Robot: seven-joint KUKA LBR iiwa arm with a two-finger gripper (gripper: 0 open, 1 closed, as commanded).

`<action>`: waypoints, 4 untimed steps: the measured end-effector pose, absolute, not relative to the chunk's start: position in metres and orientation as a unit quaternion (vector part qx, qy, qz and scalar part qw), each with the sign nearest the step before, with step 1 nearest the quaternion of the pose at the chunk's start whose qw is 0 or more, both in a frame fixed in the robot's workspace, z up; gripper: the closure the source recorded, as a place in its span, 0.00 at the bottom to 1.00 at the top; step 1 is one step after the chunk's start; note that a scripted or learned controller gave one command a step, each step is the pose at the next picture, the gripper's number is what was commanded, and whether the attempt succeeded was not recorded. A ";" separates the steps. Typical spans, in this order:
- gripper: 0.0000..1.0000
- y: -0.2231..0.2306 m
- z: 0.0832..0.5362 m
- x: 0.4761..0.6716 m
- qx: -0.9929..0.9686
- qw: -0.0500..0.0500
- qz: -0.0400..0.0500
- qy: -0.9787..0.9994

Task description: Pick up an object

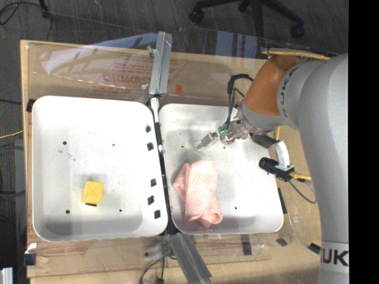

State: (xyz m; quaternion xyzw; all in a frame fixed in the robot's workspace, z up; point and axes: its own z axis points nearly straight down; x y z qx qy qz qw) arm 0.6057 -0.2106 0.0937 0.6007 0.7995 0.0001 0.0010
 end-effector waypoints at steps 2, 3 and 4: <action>1.00 -0.192 0.103 0.655 0.579 -0.001 -0.005 0.816; 0.00 -0.191 0.102 0.654 0.578 -0.006 -0.005 0.816; 0.00 -0.204 0.122 0.649 0.568 -0.001 -0.001 0.823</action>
